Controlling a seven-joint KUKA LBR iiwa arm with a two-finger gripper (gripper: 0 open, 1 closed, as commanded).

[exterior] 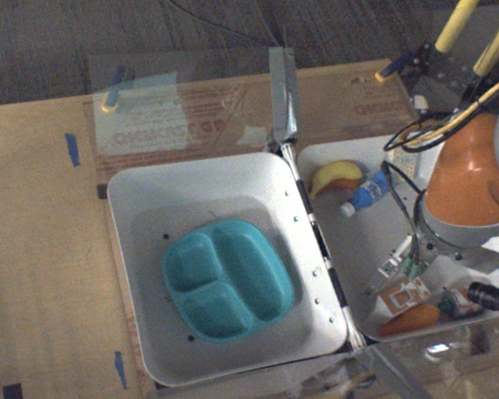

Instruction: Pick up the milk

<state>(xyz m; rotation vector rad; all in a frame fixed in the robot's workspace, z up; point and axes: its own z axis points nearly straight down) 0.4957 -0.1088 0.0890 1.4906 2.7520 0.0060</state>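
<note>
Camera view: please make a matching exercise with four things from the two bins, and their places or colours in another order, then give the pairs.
Things:
1. divided plate
2. banana
3. bottle
4. milk carton

Descriptions:
A. blue with a white cap, lying beside the banana
B. teal, alone in the left bin
C. near the front wall of the right bin, below the arm
D. yellow, at the far end of the right bin

Pairs: 1-B, 2-D, 3-A, 4-C

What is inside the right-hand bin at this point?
In the right bin: a banana, a blue bottle, a small carton and an orange item beside it. The arm covers much of the bin, hiding whatever lies beneath.
</note>
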